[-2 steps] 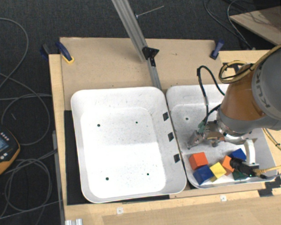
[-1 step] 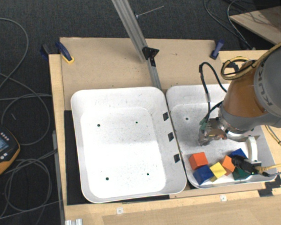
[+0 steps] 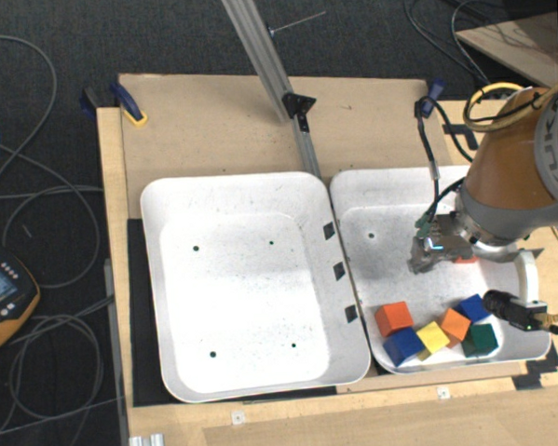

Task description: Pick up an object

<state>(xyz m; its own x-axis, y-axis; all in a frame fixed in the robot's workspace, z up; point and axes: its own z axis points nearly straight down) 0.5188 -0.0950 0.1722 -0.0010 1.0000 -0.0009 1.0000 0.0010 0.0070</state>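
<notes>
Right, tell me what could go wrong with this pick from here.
1. The blocks are packed tight in the right bin's near corner, so the gripper may not get around just one, such as the orange block.
2. That cluster sits against the bin wall, so a descent there could hit the wall.
3. The gripper hovers above bare bin floor, away from the blocks; closing here would probably catch nothing.

floor: dark carpet, loose cables | bench: light wood | light: even
</notes>
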